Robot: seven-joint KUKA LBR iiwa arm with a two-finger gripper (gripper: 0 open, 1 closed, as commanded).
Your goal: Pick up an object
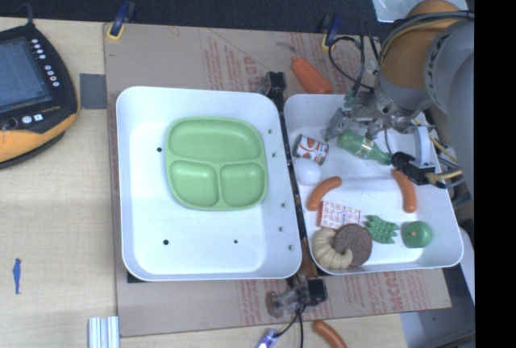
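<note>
Where the arm (pixel 427 56) reaches in from the right, its pincer (pixel 359 122) hangs over the back part of the right bin (pixel 439 258), low above a green bottle (pixel 364 147). The bottle lies on its side on the bin floor, its long axis running from upper left to lower right, with the narrower end towards the lower right. I cannot tell whether the pincer touches it, nor how the pincer is set.

Near the bottle lie a small red-and-white carton (pixel 311 149) and a white egg (pixel 308 172) to the left. Two orange sausages rest further forward, one (pixel 323 192) in the middle and one (pixel 405 188) at the right. Along the front sit a red-patterned packet (pixel 339 214), a brown round cookie (pixel 353 242) on a bagel (pixel 326 251), a green leafy piece (pixel 380 228) and a green apple (pixel 416 234).

The left bin (pixel 145 250) holds a green divided plate (pixel 216 163).
</note>
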